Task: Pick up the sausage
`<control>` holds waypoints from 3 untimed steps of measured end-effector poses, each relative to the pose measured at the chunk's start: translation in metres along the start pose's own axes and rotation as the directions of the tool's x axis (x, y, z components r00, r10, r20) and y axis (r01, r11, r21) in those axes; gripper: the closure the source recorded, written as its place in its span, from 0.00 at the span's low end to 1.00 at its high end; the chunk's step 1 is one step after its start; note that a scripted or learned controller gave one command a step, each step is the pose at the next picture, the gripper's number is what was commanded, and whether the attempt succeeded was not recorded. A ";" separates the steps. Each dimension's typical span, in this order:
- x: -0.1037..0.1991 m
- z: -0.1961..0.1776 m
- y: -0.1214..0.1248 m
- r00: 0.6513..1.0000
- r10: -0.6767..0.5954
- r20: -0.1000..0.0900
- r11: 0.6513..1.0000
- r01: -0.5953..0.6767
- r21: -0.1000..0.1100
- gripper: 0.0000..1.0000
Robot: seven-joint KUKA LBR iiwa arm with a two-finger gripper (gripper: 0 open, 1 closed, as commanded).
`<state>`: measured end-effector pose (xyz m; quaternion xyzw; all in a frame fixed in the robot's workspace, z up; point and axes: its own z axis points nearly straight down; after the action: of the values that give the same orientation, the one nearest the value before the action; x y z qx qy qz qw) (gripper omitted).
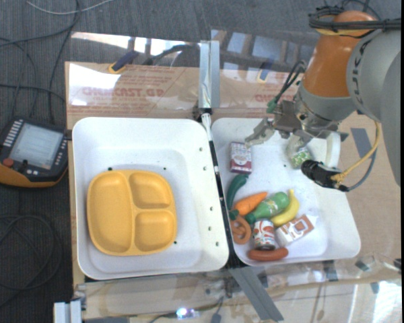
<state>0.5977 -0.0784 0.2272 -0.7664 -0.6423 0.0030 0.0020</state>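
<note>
- Sausage [268,253] lies at the right bin's [340,244] near edge, just below a small can [263,234].
- Gripper [277,132] hangs well apart over the far end, fingers spread, holding nothing.

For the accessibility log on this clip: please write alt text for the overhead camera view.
A grey and orange robot arm's gripper hovers over the far end of the right white bin, well away from the sausage at its near edge beside a can, carrot and banana. The left bin holds a yellow divided tray.
</note>
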 end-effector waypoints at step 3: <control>-0.047 0.139 -0.031 0.997 0.073 -0.004 0.997 -0.074 -0.021 0.00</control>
<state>0.5583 -0.1194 0.0889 -0.7895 -0.6137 -0.0049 -0.0053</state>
